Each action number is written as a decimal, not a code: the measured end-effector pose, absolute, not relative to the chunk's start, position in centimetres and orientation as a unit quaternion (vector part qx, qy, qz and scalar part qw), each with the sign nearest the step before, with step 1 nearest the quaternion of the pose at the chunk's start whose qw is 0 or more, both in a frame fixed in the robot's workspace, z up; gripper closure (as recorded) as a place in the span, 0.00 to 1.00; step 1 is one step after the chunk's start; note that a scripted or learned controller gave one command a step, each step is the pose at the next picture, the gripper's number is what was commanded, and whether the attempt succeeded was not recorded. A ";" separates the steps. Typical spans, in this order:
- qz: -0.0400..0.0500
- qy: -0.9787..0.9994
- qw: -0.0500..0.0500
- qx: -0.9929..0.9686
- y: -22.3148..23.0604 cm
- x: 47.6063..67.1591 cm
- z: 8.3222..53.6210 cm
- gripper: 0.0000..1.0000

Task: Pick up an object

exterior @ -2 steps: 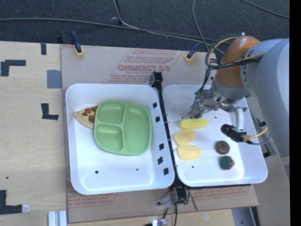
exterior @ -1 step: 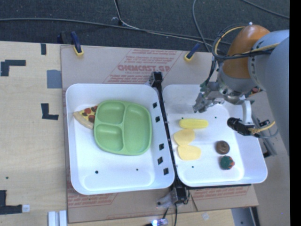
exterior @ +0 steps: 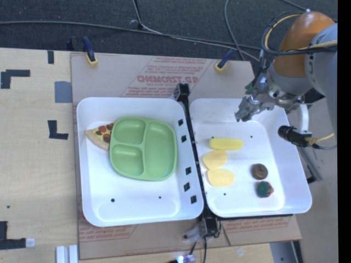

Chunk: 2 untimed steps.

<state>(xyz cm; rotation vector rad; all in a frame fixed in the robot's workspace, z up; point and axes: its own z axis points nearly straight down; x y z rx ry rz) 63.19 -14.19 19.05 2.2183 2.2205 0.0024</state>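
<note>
Your claw (exterior: 245, 113) hangs over the right white bin's (exterior: 285, 201) far edge; you cannot tell its state. Yellow plastic pieces (exterior: 218, 160) lie near the bin's left wall.

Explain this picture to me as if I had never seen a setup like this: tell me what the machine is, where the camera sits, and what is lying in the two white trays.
The picture comes from one fixed camera above a bench, looking down at a slant. The machine on the right is a grey robot arm with an orange band; at its end is its grasping tool, hanging over the far edge of the right shallow white bin. Nothing shows between its tips, so it appears to hold nothing.

That bin holds a long yellow piece, two flat pale yellow pieces beside it, a small round brown object and a small green and red ball-like object.

The left shallow white bin holds a green divided plastic plate, with a toy pizza slice at the plate's left edge.
</note>
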 end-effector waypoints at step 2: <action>0.001 0.708 0.002 0.706 -14.8 62.7 30.0 1.00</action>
